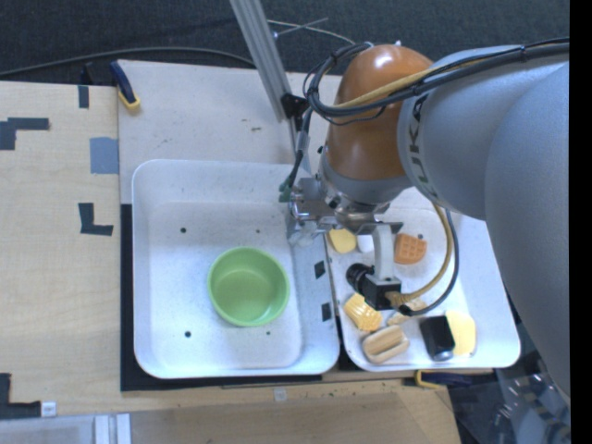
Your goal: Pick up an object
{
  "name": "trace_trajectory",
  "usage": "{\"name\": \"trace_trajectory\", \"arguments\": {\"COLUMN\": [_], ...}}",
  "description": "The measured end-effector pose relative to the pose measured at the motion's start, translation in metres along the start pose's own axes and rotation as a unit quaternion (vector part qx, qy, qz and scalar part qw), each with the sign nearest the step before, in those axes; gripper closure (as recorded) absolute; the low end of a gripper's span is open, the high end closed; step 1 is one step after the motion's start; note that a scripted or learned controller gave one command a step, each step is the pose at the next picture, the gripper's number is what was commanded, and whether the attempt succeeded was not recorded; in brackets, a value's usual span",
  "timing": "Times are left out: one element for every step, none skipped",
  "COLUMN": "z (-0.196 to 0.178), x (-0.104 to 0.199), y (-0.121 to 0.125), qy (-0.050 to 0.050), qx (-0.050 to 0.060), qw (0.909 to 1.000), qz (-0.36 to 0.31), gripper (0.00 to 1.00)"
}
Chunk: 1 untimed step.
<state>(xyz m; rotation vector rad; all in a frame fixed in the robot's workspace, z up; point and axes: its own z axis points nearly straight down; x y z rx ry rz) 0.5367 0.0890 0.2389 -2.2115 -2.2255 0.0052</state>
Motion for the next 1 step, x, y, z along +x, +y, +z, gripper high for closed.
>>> {"name": "trace_trajectory", "arguments": {"z": [-0.001], "x": [-0.0029], "y": [0.0009], "qy": [0.0], "qx": [-0.001], "qw": [1.0], "qz": [0.002], "gripper": [0.0]}}
